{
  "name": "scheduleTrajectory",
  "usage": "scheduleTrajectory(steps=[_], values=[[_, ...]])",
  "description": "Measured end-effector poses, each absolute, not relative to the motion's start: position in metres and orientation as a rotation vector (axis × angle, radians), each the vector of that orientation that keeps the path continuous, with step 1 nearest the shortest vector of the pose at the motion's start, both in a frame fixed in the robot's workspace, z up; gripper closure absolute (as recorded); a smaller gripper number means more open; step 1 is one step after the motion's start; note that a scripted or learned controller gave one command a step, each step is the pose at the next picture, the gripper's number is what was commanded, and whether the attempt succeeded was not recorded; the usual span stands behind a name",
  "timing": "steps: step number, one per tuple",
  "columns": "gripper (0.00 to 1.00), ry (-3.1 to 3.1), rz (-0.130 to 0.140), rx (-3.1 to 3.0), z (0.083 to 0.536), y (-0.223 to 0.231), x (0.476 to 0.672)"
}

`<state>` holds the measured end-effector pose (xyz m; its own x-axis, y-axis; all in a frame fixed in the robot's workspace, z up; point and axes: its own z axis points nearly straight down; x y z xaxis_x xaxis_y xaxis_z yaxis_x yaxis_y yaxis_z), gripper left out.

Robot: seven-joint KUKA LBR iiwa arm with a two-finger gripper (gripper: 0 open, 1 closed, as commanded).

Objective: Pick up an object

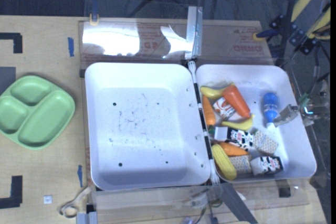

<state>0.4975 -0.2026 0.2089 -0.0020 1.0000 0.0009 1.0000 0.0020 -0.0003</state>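
Bins sit side by side at mid-frame: the left bin (139, 123) shows bare white floor with faint marks, while the right bin (294, 155) holds a heap along its left wall. That heap includes a banana (210, 92), an orange carrot (237, 101), a corn cob (223, 160), a cow-patterned carton (241, 138) and another carton (268, 164) at lower right. A blue bottle (270, 106) lies apart toward the right. The gripper (294, 111) hangs at the bin's right rim, just beside the bottle; its grip cannot be judged. A green divided plate (35, 111) rests on the bench at far left, and clear plastic sheeting (136, 39) stands behind the bins.
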Motion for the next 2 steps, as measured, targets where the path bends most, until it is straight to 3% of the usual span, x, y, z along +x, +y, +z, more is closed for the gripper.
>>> scheduleTrajectory(steps=[1,2], values=[[1.0,-2.225,-0.003,-2.22,0.219,-0.203,0.499],[1.0,-2.239,-0.002,-2.206,0.279,-0.118,0.55]])
